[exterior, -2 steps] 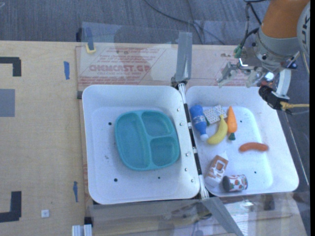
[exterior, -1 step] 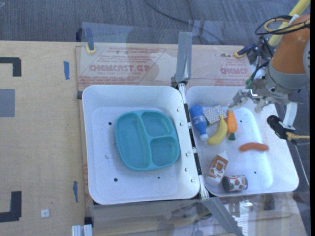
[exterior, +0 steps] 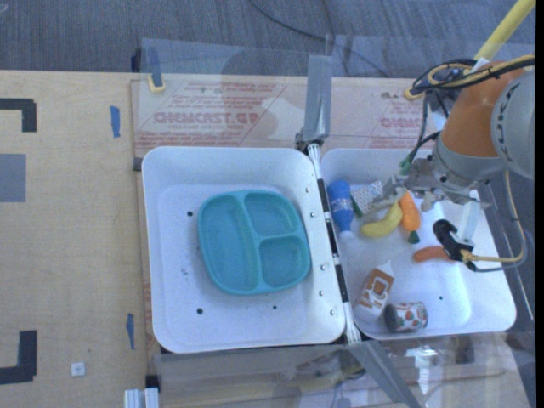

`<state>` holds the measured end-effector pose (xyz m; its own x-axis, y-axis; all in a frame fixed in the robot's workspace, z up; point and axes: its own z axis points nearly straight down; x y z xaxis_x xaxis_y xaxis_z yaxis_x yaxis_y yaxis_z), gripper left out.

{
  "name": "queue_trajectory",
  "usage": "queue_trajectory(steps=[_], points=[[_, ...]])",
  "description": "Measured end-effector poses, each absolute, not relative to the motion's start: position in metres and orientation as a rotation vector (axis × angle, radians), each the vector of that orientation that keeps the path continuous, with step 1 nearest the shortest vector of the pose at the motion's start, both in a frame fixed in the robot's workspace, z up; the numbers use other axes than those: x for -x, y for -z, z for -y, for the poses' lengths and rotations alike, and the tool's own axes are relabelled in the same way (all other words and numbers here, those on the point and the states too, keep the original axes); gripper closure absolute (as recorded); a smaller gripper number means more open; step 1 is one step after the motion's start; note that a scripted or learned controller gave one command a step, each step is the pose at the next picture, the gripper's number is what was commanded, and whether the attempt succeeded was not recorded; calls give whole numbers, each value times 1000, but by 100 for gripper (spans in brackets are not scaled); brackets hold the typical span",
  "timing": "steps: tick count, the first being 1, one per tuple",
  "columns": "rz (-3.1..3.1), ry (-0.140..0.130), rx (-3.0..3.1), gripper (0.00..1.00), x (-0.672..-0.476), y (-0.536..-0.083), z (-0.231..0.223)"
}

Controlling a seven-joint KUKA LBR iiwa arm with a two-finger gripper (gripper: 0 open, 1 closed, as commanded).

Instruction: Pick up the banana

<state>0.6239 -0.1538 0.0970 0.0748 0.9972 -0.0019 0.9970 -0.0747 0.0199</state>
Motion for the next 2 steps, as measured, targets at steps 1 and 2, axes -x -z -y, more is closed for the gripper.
queue_trajectory(steps=[1,2], points=[[-2111,-26,-2284,100,-627,-111,158],[-2217,-3,-2223,100,-640,-210,106]])
